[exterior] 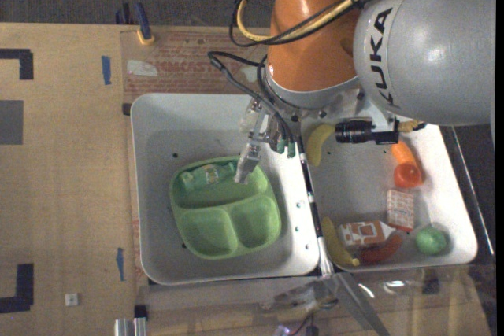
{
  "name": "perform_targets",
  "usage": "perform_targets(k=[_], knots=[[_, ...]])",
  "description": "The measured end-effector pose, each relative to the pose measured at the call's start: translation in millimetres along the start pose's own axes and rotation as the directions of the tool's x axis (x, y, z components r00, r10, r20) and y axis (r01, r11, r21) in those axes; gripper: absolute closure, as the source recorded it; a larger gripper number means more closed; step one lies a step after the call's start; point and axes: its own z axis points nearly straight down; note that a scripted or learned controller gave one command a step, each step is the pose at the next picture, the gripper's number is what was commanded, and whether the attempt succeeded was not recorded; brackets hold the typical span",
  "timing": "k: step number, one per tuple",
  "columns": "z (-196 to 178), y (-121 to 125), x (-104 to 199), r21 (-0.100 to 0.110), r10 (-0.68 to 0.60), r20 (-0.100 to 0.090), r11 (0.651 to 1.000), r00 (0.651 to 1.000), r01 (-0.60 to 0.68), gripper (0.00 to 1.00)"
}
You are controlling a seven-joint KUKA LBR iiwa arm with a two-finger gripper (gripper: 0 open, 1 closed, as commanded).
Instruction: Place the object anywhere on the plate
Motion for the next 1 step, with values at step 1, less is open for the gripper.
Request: perform_targets(k=[1], knots=[[20.3, -55.0, 16.3, 0.002, -0.08, -0.003, 0.997, 0.997, 0.08, 0.0]])
